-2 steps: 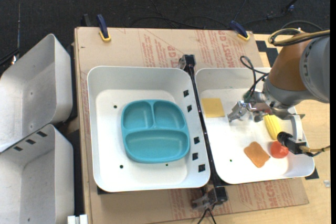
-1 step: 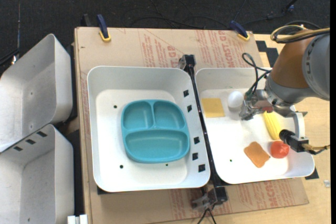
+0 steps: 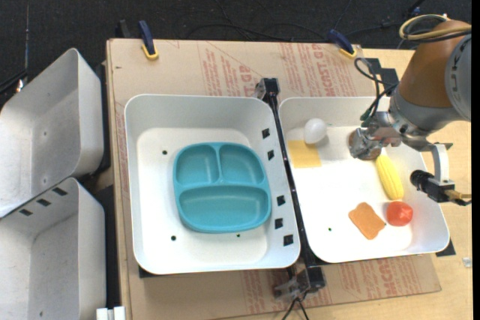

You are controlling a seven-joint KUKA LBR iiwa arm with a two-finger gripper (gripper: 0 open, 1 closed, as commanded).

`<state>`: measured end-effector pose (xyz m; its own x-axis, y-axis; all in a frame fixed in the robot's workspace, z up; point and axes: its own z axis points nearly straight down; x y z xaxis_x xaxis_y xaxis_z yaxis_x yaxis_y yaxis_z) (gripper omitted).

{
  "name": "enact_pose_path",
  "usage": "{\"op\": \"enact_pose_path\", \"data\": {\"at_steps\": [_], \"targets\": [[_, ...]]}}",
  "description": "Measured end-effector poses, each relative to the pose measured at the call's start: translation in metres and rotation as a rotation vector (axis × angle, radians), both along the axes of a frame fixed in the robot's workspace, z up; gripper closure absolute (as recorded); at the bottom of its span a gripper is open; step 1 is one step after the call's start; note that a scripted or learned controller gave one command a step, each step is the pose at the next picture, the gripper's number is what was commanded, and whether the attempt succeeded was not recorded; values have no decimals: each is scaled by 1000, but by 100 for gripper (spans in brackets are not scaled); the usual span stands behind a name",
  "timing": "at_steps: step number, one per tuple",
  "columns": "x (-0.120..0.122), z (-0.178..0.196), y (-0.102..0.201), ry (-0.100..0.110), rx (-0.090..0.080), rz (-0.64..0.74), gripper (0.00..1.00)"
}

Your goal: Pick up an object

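1. The desk (image 3: 195, 71) carries two shallow white bins side by side; the right bin (image 3: 431, 240) serves as the landmark here.
2. The pincer (image 3: 365, 145) sits low over the upper middle of the right bin, at the end of the grey arm with its orange band (image 3: 435, 49).
3. Whether the pincer is spread or pressed together cannot be told from this angle, and nothing is visibly pinched in it.
4. A yellow corn cob (image 3: 390, 176) lies in the right bin, its upper end just beside the pincer.
5. A white egg (image 3: 315, 131) rests near the bin's upper left corner, with a yellow cheese slice (image 3: 304, 154) just below it.
6. An orange piece (image 3: 367, 220) and a red tomato (image 3: 399, 213) lie near the bin's lower edge.
7. The left bin (image 3: 142, 183), touching the right bin's left wall, holds a teal divided plate (image 3: 222, 186).
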<state>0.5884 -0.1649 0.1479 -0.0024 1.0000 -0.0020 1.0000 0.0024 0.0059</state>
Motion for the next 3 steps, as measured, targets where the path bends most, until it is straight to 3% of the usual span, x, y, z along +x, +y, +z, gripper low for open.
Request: {"op": "enact_pose_path", "data": {"at_steps": [2, 3], "targets": [[-6, 83, 2, 1, 0, 1, 100], [-24, 73, 52, 8, 4, 4, 100]]}}
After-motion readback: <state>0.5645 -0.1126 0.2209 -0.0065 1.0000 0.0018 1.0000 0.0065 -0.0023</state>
